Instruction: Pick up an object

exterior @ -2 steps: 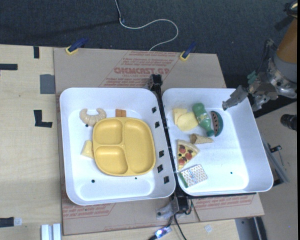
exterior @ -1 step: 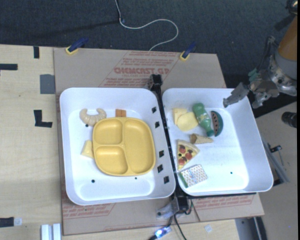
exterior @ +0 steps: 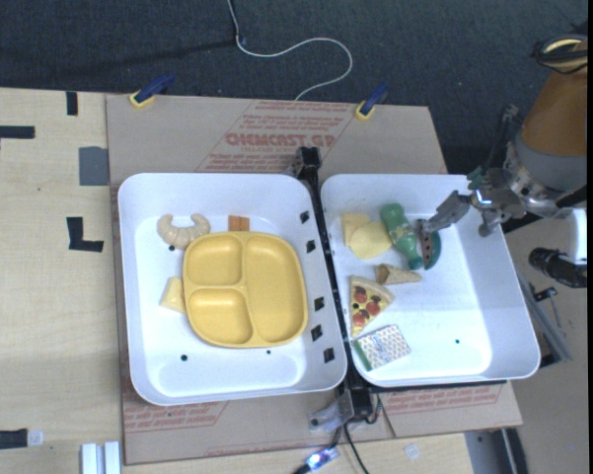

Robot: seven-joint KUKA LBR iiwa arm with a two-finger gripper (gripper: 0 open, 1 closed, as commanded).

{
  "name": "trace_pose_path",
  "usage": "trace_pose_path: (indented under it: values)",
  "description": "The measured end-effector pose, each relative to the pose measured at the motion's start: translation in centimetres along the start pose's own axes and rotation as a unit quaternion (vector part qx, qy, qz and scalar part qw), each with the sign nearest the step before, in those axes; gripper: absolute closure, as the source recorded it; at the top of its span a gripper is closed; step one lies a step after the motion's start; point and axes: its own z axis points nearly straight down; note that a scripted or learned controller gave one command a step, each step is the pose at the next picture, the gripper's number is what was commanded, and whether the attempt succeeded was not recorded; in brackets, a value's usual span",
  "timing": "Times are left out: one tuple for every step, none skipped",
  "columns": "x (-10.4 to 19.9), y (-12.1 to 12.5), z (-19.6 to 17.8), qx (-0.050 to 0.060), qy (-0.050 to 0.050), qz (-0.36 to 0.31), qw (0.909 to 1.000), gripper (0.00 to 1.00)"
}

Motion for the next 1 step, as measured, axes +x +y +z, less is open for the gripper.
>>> trace_pose_path:
  values:
    - [0.23,-0.3,4.42,0.0,0.0,0.0,1.0,0.0]
